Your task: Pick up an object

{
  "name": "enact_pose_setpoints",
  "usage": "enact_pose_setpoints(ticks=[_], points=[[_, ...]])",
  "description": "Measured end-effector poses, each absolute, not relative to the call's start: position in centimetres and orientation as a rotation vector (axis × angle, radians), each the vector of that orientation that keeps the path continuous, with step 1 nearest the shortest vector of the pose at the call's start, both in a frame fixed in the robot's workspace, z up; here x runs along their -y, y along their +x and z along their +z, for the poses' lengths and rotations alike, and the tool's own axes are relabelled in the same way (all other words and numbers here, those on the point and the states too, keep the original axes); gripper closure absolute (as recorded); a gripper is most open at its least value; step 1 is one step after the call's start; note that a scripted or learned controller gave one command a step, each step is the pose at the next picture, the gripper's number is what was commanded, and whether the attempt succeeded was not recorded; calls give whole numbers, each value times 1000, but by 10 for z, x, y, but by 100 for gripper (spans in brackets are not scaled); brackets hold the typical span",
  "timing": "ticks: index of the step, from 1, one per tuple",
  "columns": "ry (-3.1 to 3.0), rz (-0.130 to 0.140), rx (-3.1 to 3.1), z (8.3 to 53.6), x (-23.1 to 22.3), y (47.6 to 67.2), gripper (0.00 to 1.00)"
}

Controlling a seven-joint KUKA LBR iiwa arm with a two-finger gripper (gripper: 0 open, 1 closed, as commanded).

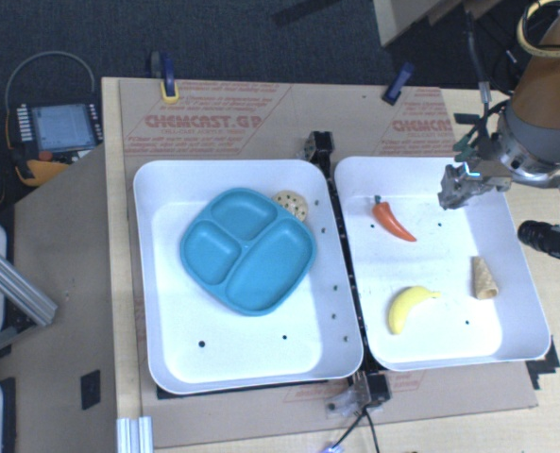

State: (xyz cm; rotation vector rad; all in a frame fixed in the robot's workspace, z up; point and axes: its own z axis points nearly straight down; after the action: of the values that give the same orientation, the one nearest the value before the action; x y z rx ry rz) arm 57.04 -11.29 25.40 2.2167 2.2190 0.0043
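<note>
Carrot [393, 221] seemingly left of pincer [452, 196]

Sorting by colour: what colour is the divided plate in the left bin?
Blue; the divided plate shows clearly in the camera view.

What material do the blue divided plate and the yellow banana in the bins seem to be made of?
The blue divided plate looks like moulded plastic with a matte finish: one even colour, soft rounded compartment walls. The banana is probably a plastic toy, since its yellow is uniform and unmarked, though the view is too coarse to rule out real fruit.
</note>
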Motion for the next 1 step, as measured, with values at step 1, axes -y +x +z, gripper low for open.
enact_pose_setpoints(ticks=[1], points=[[2213, 5, -2228, 253, 50, 582, 100]])
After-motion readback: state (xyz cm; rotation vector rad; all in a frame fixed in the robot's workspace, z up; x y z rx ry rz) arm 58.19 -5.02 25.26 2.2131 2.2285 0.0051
